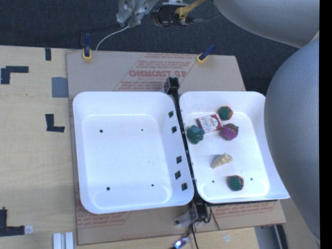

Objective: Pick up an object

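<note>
A pale wooden table [31,160] fills the lower part of the view, marked with dark tape pieces [52,124] on its left side. A brown cardboard sheet [155,71] with red printed lettering lies flat on it, held at its far edge by two clamps [86,48]. Beyond the table, dark blue-grey floor [46,12], possibly carpet, stretches across the top. Light is even and soft.

Gripper [133,10] up top, above the bench, well apart from both bins. Right bin [258,106] holds teal ball [195,134], red-white packet [209,123], purple piece [229,132], tan piece [221,161], two green-red balls [235,182].
</note>
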Available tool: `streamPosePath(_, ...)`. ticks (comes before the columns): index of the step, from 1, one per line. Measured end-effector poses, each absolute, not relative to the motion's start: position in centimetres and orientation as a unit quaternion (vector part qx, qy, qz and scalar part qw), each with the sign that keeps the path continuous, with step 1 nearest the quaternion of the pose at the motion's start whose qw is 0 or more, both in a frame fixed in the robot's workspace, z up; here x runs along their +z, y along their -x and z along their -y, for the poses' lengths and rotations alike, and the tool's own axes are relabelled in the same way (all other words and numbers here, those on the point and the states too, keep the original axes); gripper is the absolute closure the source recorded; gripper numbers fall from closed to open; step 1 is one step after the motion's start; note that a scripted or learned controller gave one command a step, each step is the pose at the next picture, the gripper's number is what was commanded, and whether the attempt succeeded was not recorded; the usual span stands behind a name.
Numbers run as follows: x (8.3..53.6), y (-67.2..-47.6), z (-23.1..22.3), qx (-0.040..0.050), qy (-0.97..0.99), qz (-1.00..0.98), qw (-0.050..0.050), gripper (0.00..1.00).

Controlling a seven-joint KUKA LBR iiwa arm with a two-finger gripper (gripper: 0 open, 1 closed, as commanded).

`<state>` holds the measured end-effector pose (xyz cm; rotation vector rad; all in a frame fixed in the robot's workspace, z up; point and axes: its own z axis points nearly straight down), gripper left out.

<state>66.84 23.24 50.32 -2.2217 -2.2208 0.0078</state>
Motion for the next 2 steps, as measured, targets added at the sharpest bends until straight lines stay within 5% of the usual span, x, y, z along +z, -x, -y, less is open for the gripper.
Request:
streamPosePath(1,53.6,-66.8,-23.3,-0.0007,0.706,0.708,-0.001,1.0)
streamPosePath(2,50.2,-66.8,-23.2,0.0026,0.707,0.707,0.0,1.0)
